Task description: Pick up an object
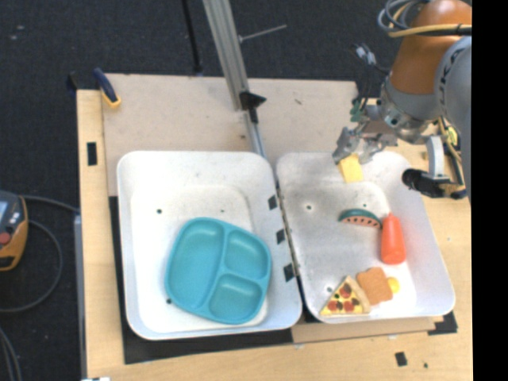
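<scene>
My gripper (pixel 350 155) hangs over the back edge of the right bin (pixel 317 181), shut on a small yellow block (pixel 350 169) that sits between its fingertips. Lower in the same bin lie a watermelon slice (pixel 361 217), an orange-red carrot-like piece (pixel 392 239), a brown toast-like piece (pixel 375 286) and a pizza slice (pixel 345 300).
A teal divided plate (pixel 220 270) lies in the left bin (pixel 143 181). A slanted aluminium post (pixel 230 54) rises behind the bins, its foot near the gap between them. The grey and orange arm (pixel 425 62) fills the upper right.
</scene>
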You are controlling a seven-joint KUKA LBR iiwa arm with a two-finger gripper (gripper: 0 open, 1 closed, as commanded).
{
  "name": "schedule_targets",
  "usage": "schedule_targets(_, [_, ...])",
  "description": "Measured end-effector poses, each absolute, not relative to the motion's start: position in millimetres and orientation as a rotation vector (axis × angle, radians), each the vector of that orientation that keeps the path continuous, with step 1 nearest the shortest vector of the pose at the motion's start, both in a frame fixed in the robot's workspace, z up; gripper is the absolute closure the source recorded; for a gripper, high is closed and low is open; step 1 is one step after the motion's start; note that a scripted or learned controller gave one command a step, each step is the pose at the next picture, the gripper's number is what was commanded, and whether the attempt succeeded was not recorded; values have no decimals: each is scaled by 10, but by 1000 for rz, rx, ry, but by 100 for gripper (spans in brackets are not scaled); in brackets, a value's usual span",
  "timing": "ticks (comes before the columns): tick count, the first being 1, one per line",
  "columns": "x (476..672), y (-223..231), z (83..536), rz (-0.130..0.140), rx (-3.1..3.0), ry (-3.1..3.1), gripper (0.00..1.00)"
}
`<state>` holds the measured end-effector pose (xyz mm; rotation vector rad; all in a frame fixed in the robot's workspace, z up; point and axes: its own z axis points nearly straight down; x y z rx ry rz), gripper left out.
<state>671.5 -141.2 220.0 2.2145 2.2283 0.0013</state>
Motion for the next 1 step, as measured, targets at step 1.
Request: schedule_targets(1, [6663, -914, 2145, 1, 2215, 2229, 100])
